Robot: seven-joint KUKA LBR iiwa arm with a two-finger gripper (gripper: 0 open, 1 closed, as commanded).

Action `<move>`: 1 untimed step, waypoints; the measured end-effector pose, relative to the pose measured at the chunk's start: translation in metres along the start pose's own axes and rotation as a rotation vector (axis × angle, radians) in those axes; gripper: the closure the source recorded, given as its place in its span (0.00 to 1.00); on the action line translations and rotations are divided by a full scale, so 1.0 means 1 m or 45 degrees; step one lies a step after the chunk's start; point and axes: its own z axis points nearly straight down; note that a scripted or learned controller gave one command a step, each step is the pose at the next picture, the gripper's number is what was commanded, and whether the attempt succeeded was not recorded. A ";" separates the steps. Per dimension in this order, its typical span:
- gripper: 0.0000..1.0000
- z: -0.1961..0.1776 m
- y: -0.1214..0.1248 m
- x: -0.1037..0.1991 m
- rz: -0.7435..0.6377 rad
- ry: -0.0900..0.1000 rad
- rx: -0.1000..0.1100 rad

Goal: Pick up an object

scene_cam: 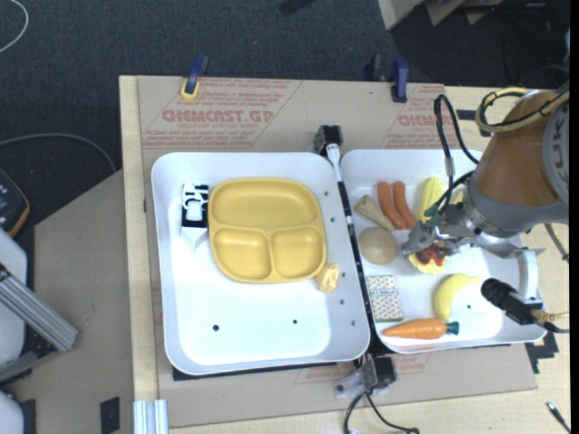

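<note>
My gripper (pixel 427 240) is low in the right bin (pixel 470 165), near its middle. Just under it lies a small yellow and red object (pixel 427 259), partly covered by the gripper. Whether the gripper touches it is unclear. A tan ball (pixel 378 245) sits just to the left. Two orange-red sausages (pixel 395 204) and a yellow banana (pixel 431 193) lie behind the gripper. A yellow lemon-like fruit (pixel 455 293) and an orange carrot (pixel 418 329) lie towards the front.
A beige piece (pixel 370 211) and a patterned packet (pixel 384 297) lie along the right bin's left wall. The left bin (pixel 244 337) holds a yellow divided plate (pixel 267 229), a black and white item (pixel 194 206) and a small yellow scrap (pixel 327 278).
</note>
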 end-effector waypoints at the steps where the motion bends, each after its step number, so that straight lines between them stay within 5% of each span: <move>1: 1.00 -0.062 0.003 -0.007 0.001 -0.001 -0.004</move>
